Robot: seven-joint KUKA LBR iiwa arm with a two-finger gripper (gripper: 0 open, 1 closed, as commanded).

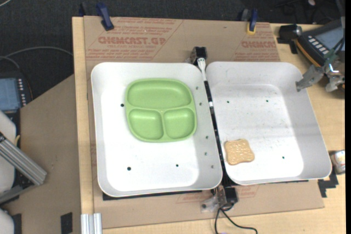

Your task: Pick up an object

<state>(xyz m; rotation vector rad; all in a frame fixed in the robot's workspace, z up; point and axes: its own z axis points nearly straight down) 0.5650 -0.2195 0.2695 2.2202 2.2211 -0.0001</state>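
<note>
Camera view looks down at a slant on a table (164, 35) topped with brown cardboard printed in red letters, carrying two shallow white bins side by side.

The left bin (109, 167) holds a green tray (161, 109) with three compartments: one wide section along the far side and two smaller ones on the near side. The tray lies flat in the upper middle of that bin, well apart from its walls.

The right bin (274, 118) holds a cracker (239, 152), a small tan, roughly square piece with a speckled surface. It lies flat near the bin's near-left corner, just beside the wall shared with the left bin. Nothing touches it.

The end effector (318, 76) sits at the right edge of the view, over the far-right rim of the right bin, well apart from the cracker. Grey metal parts show there, with one flat piece pointing down and left toward the bin. I cannot tell whether it is apart or together, as the parts are small and partly cut off by the frame.

Two clamps grip the far edge of the cardboard: a blue clamp (104, 16) on the left and a yellow-and-blue clamp (252, 22) on the right. Black cables (230, 219) trail off the near edge between the bins.
</note>
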